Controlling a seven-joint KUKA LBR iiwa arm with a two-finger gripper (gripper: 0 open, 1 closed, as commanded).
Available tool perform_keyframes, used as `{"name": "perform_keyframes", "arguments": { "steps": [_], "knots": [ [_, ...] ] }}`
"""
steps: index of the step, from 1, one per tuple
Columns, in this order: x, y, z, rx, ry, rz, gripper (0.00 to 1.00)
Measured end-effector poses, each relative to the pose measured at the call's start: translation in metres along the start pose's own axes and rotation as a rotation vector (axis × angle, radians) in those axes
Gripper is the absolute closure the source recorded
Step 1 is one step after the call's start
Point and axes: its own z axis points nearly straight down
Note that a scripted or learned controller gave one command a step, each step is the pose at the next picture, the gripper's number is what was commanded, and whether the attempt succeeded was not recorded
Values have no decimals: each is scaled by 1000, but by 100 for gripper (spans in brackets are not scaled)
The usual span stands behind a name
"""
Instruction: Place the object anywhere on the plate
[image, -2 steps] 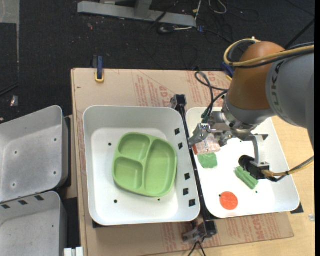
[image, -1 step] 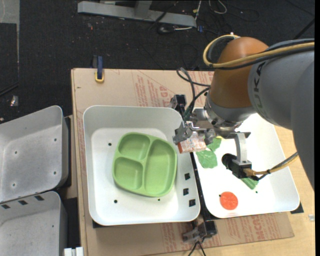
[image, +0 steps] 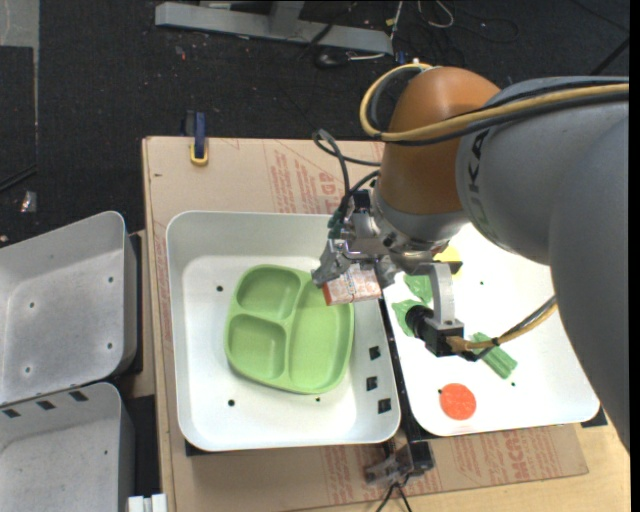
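A dark floor strewn with cables surrounds a bench topped with cardboard (image: 290, 180), and on it sit two shallow white bins side by side. In the left bin (image: 200, 250) lies a green plate (image: 285, 335) with three compartments, tilted a little on the bin floor. Right over the plate's upper right corner hangs the gripper (image: 347, 280), and there's a small pink-and-white packet (image: 352, 290) pinched between its fingers, held just above the plate's large compartment near the bin's right wall. Behind it looms the grey arm (image: 560, 170) with its orange band (image: 435, 110), reaching in from the right. Over in the right bin (image: 540, 400): a flat orange disc (image: 459, 401) near the front, and some green pieces (image: 497, 358) partly hidden by a black fitting on the arm.
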Motion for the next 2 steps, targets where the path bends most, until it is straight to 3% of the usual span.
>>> {"name": "perform_keyframes", "arguments": {
  "steps": [1,2],
  "knots": [
    [56,1,-5,0,1,-1,100],
    [52,1,-4,1,-2,5,0]
  ]
}}
